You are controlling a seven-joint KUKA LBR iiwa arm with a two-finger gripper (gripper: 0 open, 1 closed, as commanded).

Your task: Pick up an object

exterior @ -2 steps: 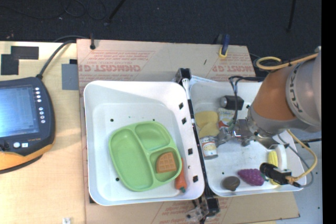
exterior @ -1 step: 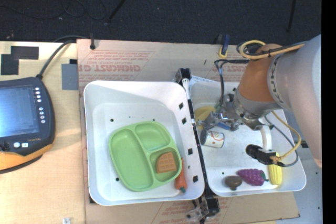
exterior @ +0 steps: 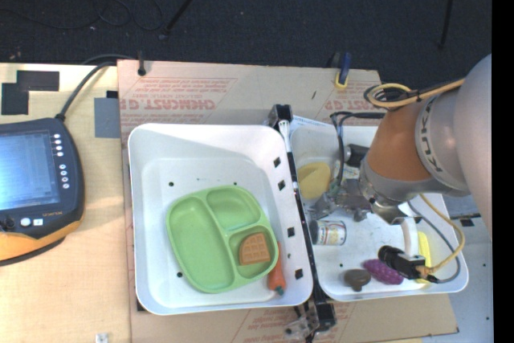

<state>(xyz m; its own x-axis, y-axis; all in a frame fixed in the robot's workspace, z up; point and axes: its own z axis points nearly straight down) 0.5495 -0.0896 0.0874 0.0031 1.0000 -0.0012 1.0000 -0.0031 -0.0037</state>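
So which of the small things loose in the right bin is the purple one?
The purple object near the right bin's front edge; the grey lump sits to its left, the can farther back.

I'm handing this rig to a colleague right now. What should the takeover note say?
Gripper: down inside the right bin, under the arm's wrist; finger state cannot be read.
Right bin things: yellow item, small can, grey lump, purple piece.
Left bin: green divided plate with a brown cracker; orange piece beside it.
Done: no pick visible.
Left: grasp and lift an object.
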